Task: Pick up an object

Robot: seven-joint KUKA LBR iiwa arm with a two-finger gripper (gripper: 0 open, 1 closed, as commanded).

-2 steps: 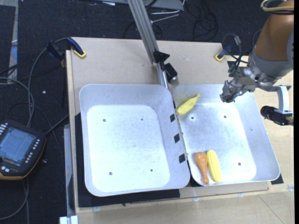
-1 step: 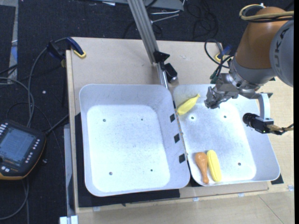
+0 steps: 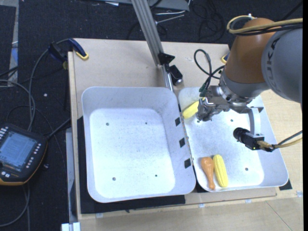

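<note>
White plastic, shallow and speckled, the left bin (image 3: 130, 143) lies bare beside the right bin (image 3: 240, 170). At that bin's upper left corner a small yellow rounded toy (image 3: 190, 110) sits just left of my pincer (image 3: 206, 113), its long axis slanting up toward me. How wide I stand, I cannot tell. Nearer the front rim lie an orange toy drumstick (image 3: 209, 169) and a yellow corn cob (image 3: 220, 170).

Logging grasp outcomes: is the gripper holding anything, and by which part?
Cannot be told: the gripper is beside a yellow object, but no hold is visible.
</note>
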